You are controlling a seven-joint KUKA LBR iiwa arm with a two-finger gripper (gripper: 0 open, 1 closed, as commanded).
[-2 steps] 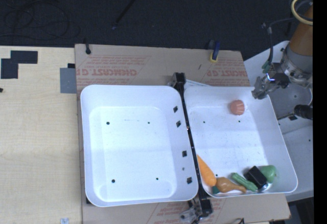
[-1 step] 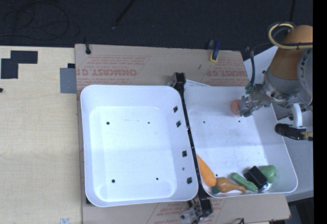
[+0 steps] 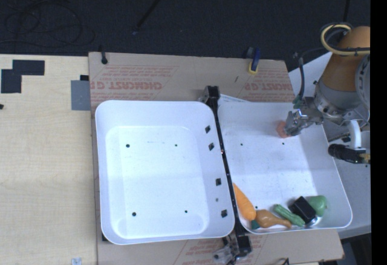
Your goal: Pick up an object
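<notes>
My gripper hangs low over the far right part of the right bin, reaching in from the right. A small red-orange object lies at the fingertips, touching or just beside them; whether it sits between the fingers is unclear. Along the right bin's near edge lie an orange carrot-like piece, a tan piece, a green piece, a black block and a green rounded object.
The left bin stands beside the right one, joined by a black divider with clips. Both rest on a cardboard sheet. A blue clamp holds the sheet's far edge. The arm's body rises at the right.
</notes>
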